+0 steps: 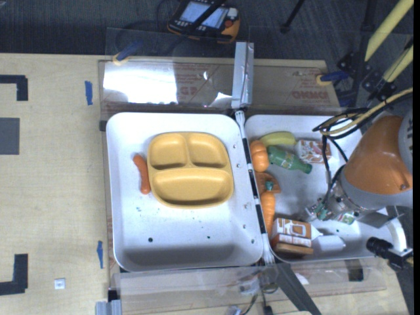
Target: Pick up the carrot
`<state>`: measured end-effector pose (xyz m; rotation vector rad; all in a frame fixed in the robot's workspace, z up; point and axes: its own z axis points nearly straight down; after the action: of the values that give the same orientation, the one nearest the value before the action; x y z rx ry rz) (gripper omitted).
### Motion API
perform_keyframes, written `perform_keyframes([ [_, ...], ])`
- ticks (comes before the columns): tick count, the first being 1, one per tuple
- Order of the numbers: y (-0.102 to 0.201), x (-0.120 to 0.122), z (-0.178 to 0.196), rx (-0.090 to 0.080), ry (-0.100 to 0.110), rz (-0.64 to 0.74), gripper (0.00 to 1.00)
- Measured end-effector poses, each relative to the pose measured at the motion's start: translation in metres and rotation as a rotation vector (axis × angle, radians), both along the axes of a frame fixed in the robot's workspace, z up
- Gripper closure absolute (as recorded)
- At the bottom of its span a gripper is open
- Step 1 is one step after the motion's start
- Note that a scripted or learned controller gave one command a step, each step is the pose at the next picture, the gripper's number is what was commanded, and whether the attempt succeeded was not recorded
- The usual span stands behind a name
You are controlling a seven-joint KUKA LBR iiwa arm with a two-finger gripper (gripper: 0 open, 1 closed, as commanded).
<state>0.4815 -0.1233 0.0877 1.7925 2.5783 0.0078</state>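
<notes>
A pale wooden table [52, 195] carries two shallow white bins side by side, with dark floor beyond its far edge and a handheld control unit [202, 18] lying there. Blue tape marks and black corner marks show on the table's left part.

In the camera view, the left bin [131, 241] holds a yellow divided tray [190, 169] with three compartments, set near the bin's middle. A small orange-red sausage-like piece [142, 174] lies just beside the tray's left edge.

The right bin [298, 189] is more crowded. The carrot [268, 204] lies along the bin's left wall, lengthwise, close to the divider between the bins. Beyond it sits a rounder orange item [259, 157], and near that a yellow banana [278, 138] and a green bottle [289, 161] lying on its side. A small white packet with red print [311, 151] rests by the bottle. At the near end of the carrot stands a brown and white carton [292, 234], just beside it.

The arm [377, 166] reaches in from the right, its orange band over the right bin. The gripper [330, 210] sits low over the right part of that bin, well apart from the carrot; whether its fingers are released or clenched I cannot tell, since the wrist hides them.
</notes>
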Motion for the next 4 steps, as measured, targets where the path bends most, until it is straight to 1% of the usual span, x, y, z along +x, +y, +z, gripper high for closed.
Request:
perform_keyframes([
  [1,0.017,0.022,0.012,-0.005,0.0,0.145,1.0],
  [2,0.003,0.009,0.0,-0.004,-0.005,0.248,1.0],
  [3,0.021,-0.002,0.03,-0.004,0.004,-0.43,1.0],
  [4,0.026,-0.002,-0.001,-0.001,0.005,-0.571,1.0],
])
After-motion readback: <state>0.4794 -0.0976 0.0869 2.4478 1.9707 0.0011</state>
